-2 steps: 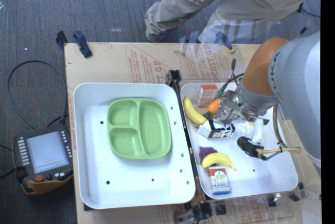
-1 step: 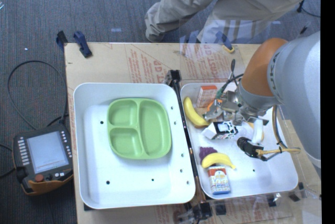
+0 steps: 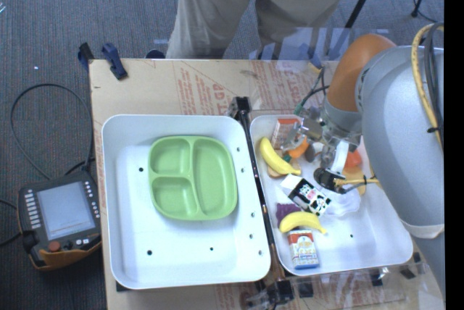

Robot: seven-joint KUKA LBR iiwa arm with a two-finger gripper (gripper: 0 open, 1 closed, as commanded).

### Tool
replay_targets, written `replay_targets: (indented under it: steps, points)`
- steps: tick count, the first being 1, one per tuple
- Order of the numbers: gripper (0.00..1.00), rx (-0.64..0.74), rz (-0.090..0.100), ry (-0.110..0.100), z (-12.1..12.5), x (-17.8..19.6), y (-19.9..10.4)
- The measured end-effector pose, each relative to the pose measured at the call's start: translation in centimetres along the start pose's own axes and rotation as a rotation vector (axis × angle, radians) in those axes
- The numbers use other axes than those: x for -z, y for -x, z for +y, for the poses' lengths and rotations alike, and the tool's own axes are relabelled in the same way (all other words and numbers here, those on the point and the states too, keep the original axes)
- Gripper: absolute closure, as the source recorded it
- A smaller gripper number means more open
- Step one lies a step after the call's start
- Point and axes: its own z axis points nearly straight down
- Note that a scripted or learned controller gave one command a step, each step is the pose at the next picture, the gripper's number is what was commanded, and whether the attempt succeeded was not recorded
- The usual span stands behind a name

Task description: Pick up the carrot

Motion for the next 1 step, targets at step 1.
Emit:
replay_targets:
  steps: [1]
  points:
    - [1.0,0.011,0.003,0.0,0.0,1.2,-0.45]
